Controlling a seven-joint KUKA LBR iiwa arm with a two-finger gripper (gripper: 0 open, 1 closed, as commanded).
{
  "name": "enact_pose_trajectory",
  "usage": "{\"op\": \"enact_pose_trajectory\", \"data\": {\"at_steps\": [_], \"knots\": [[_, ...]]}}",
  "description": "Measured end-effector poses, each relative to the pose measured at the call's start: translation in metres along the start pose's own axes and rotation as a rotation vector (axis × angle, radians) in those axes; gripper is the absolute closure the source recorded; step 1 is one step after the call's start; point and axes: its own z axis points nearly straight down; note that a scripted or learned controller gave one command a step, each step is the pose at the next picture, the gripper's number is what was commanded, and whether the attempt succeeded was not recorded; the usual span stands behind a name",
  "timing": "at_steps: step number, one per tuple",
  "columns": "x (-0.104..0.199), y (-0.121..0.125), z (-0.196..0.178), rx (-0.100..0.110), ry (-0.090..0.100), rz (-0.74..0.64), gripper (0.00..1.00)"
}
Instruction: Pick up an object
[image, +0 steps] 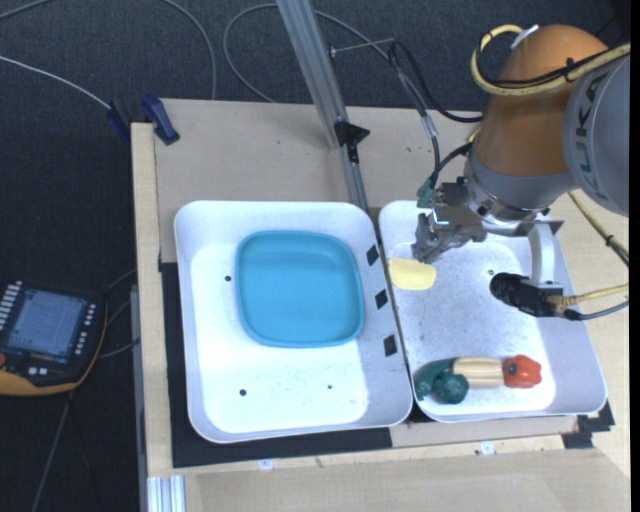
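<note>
Gripper (436, 243) sits low in the right white bin (570, 340), directly above the pale yellow rounded soft-looking piece (412, 274) and touching or almost touching its upper edge. Can't tell if the fingers are open or closed; nothing visibly between them.

Risks, as I judge them:
- Yellow piece lies tight against the divider wall shared with the left white bin (200, 300). A finger could land on the wall or on top of the piece instead of straddling it, giving a slip or empty close.
- Contact looks off-centre, so it may just shove the piece along the wall.

Contents, relative to the yellow piece:
- Right bin: yellow piece at upper-left; well below it along the near wall, dark green rounded object (442, 384), tan cylinder (478, 372) and red tomato-like object (521, 371), in a touching row.
- Left bin, across the divider: shallow blue square plastic tray (298, 288).
</note>
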Motion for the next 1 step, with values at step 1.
{"op": "enact_pose_trajectory", "data": {"at_steps": [1], "knots": [[0.0505, 0.0137, 0.0209, 0.002, 0.0, 0.0, 1.0]]}}
